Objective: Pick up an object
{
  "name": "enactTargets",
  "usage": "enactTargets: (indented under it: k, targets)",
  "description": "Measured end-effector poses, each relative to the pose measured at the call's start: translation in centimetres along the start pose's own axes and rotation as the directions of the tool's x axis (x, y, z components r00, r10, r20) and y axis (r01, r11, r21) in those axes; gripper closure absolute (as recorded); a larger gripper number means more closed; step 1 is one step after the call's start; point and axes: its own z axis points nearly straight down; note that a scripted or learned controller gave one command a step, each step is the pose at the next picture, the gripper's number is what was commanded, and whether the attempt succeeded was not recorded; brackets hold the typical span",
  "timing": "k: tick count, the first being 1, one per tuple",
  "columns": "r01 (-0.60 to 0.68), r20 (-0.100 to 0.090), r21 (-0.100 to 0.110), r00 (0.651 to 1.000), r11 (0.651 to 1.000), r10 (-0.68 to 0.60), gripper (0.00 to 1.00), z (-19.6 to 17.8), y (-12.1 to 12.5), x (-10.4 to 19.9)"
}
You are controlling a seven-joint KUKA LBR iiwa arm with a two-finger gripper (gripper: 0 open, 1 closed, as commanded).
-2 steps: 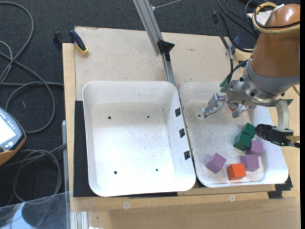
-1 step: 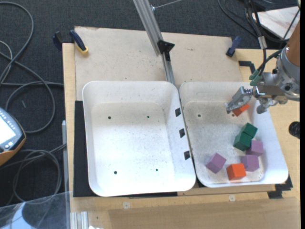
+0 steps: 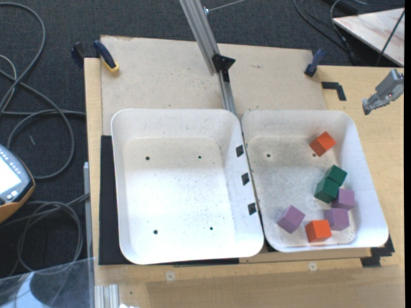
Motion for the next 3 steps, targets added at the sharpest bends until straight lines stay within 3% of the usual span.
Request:
enactTargets:
  k: [1,2,3]
  targets:
    - [0.005,-0.005,0.022,1.000,1.000,-0.005,0.00,19.2,1.0,6.3]
    - [0.001,-0.001,0.001,1.000,1.000,-0.001,0.00,5.5,-0.1,2.8]
    - [0.002,-0.005,0.022,1.000,1.000,-0.002,0.00,23.8,-0.3,4.4]
